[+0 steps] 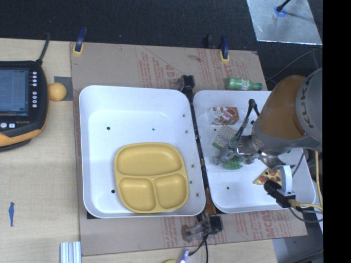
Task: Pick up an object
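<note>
While the gripper (233, 149) sits low in the right bin (230, 199) among small items, I cannot tell its state. A green piece (232, 165) lies just beside it, a pouch (225, 114) farther off. This looks like the grasp step; next comes a lift.

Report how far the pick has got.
Done: the arm has reached into the right bin, and the gripper is low among the small items there, by the green piece. In hand: nothing visibly lifted. Left: grasp and raise one object. The yellow tray sits in the left bin.
</note>
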`<state>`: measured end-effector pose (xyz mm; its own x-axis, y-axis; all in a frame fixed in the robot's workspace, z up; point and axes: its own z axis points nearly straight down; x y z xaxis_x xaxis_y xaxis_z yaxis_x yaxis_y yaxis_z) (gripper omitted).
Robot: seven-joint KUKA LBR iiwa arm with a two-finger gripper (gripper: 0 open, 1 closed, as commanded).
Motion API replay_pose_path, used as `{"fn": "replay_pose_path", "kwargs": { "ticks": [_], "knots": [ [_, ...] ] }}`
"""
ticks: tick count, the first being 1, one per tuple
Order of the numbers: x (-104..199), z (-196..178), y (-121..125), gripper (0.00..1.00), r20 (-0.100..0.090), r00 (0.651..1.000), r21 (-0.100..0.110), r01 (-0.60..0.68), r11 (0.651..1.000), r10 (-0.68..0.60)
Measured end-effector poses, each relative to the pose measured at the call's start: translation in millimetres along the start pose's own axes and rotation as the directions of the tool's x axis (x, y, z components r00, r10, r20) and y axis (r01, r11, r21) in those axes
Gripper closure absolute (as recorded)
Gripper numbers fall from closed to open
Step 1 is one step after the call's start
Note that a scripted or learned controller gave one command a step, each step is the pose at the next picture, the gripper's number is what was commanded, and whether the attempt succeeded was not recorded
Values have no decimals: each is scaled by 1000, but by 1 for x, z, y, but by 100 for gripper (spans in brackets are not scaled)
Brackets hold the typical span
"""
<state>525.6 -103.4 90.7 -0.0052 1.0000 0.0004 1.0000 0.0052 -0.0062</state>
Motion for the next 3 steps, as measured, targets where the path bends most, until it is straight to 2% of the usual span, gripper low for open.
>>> {"fn": "replay_pose_path", "kwargs": {
  "ticks": [1,2,3],
  "knots": [
    [3,-1,14,0,1,1000,-4,0,1000,0],
    [1,-1,9,0,0,1000,-1,0,1000,0],
    [0,-11,9,100,1,1000,1,3,1000,-3]
  ]
}}
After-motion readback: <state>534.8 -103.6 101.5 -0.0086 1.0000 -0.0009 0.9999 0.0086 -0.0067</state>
